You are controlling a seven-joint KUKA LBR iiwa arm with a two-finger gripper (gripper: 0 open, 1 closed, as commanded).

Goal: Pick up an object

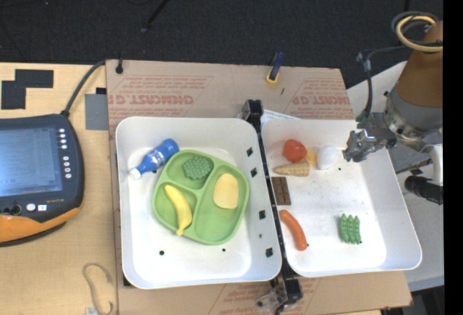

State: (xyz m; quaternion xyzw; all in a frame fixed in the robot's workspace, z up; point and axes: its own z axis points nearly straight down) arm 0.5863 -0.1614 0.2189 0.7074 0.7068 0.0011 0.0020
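**Observer:** Where is the gripper?

**Operator:** I see my gripper (pixel 357 145) at the right of the frame, over the upper right part of the right bin (pixel 394 219). I cannot tell its state. Nothing visible sits in it.

**Observer:** What lies in that bin?

**Operator:** A white egg (pixel 329 156) just left of the gripper, a red tomato (pixel 294 150), a cone (pixel 293 170), a brown bar (pixel 282 192), an orange sausage (pixel 294 229) and green pea pods (pixel 350 228) lower right.

**Observer:** And the left bin (pixel 137 241)?

**Operator:** A green plate (pixel 206 228) holding a banana (pixel 179 208), a blue bottle (pixel 155 158) beside it.
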